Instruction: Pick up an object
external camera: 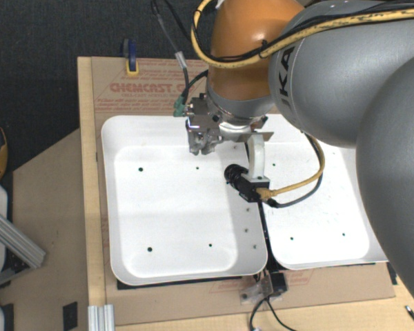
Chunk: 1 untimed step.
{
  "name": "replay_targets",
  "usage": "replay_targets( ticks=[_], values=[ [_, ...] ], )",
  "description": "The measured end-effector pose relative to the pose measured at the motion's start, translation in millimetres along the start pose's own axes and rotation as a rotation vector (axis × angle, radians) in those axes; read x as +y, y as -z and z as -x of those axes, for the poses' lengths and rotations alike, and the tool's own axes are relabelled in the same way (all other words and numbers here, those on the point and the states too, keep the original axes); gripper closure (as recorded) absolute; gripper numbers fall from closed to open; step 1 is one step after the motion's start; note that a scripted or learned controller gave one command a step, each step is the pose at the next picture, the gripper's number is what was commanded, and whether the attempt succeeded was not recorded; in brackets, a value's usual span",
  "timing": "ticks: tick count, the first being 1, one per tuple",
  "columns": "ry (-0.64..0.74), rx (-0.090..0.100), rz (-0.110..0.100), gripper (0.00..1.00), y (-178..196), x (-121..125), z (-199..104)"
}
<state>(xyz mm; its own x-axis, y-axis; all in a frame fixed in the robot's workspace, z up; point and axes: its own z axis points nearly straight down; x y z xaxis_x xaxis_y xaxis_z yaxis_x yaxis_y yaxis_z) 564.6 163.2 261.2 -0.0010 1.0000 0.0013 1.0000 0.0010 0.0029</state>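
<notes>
Fingers [203,145] over left bin [124,185], far end — open or closed, cannot tell

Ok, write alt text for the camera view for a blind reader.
A grey robot arm with an orange band reaches in from the right, its claw low over the far end of the left white bin. The right bin lies alongside, partly hidden by the arm.

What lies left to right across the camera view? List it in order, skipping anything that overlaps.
Metal rail → left bin → right bin. The gripper hangs over the left bin's far side, so it has no clear place in the order.
</notes>
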Motion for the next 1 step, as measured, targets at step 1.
replay_targets(
  ticks=[1],
  values=[
    [-0.004, -0.001, 0.004, 1.0, 58.8, -2.6, 35.6]
  ],
)
